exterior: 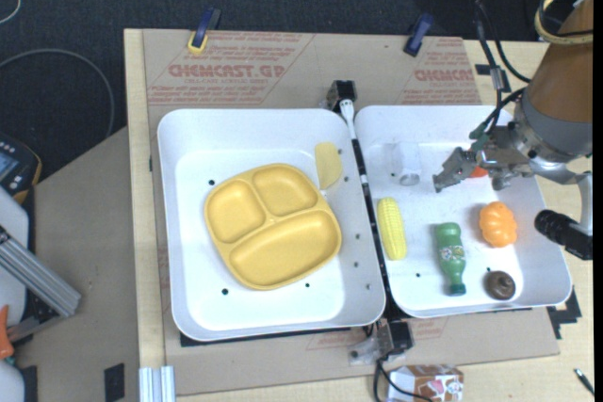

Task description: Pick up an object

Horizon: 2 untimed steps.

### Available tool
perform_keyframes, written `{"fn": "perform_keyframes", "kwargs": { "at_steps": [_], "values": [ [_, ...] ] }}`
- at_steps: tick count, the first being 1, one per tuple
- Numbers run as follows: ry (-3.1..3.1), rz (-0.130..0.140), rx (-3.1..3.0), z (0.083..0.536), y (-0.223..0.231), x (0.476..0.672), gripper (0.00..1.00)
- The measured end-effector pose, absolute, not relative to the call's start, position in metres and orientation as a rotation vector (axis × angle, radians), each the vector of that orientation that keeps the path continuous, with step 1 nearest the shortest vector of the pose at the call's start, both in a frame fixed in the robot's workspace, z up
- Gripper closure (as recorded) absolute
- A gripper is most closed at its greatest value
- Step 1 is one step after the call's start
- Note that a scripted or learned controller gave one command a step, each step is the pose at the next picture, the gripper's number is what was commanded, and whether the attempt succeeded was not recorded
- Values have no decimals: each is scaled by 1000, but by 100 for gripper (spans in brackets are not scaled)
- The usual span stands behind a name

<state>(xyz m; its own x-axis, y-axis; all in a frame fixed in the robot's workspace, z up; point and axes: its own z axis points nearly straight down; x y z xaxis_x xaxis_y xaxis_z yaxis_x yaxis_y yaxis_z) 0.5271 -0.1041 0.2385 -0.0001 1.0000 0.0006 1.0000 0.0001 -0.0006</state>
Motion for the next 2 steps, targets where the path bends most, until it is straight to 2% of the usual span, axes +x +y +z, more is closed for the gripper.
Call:
{"fn": "perform_keyframes", "kwargs": {
  "at_steps": [1,2],
  "values": [
    [-2223,3,-2209,234,-27,477,0],
    [-2233,-22,-2235,415,-65,481,0]
  ]
}}
